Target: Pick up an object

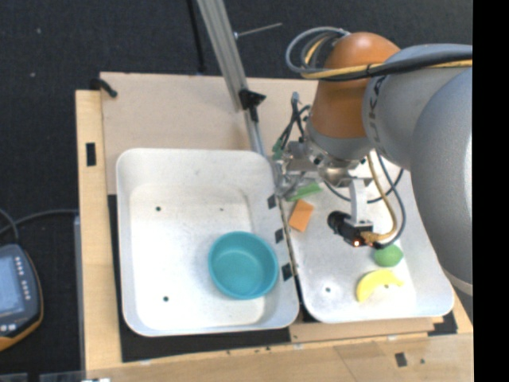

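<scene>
Your arm enters from the right of the frame, its orange band above the wrist at upper centre, and the gripper point(298, 183) hangs over the left edge of the right bin point(421, 297), close to the wall it shares with the left bin point(139, 213). You cannot tell from this view how far the pincer is spread, since the wrist and its cables cover it. Just below it lies a small orange block point(301, 216), tilted, near the dividing wall; whether the pincer touches the block cannot be made out. Lower right in the same bin you see a green ball point(388, 255) and, just below it, a yellow banana-shaped piece point(376, 285). A blue bowl point(242, 264) sits upright in the left bin's lower right corner.
</scene>
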